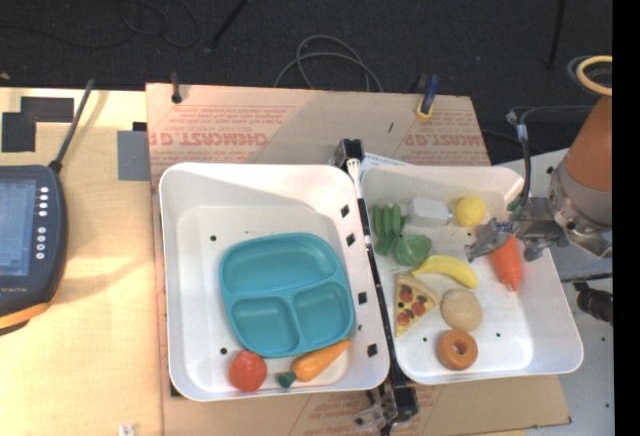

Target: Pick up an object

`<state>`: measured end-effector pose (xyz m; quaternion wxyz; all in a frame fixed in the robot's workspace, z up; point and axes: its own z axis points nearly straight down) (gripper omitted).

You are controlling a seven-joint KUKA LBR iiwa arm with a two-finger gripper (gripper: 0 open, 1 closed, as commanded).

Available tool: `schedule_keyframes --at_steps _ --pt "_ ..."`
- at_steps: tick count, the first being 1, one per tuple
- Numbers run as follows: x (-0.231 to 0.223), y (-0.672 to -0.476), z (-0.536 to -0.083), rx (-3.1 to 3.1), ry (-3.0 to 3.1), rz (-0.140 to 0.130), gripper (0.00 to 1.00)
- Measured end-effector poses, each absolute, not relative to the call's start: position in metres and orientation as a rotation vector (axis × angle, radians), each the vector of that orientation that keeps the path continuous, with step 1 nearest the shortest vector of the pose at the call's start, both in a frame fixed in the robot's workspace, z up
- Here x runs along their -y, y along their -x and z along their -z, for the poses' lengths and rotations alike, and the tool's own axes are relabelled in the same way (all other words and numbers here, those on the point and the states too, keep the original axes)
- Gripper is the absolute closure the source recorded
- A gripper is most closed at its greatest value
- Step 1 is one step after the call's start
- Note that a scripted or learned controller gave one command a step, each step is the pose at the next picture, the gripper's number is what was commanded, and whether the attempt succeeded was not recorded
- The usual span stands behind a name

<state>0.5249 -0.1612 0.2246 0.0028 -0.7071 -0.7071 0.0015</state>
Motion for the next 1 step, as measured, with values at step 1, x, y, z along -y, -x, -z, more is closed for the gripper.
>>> schedule_keyframes --at_steps 1 --pt "0.2077 -0.5166 -0.0963 2.211 2.22 -0.002 0.0"
